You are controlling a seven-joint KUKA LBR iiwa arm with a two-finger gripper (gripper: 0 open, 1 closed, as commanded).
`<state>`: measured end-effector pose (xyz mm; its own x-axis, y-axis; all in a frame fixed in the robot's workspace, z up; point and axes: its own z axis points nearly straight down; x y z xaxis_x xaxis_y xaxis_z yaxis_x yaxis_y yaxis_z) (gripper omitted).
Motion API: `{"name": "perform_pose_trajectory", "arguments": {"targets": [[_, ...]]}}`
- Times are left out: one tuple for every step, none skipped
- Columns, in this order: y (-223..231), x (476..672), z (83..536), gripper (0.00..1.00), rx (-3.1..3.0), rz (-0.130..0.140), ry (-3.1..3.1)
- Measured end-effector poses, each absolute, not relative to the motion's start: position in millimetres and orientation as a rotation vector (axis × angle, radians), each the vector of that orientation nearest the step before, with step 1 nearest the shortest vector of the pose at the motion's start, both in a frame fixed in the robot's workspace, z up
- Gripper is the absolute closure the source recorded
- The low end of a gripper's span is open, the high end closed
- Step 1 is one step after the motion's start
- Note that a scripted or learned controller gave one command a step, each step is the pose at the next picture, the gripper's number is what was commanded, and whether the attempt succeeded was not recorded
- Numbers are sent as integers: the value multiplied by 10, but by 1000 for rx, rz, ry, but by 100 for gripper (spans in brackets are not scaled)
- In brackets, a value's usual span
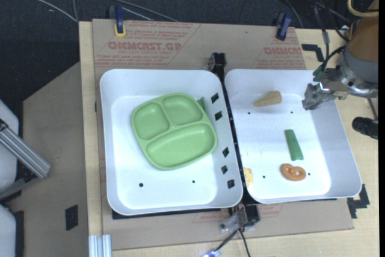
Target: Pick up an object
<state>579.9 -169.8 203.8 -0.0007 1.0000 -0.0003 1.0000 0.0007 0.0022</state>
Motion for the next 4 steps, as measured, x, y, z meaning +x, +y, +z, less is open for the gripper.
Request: {"name": "perform_pose_trajectory", "arguments": {"targets": [[-1145,5657,2179,100,2217,3,2231],[-616,5578,2300,100,2217,3,2231],[17,5443,2278,100,2218,0,2233],[591,5212,2241,100,2218,-2,2233]]}}
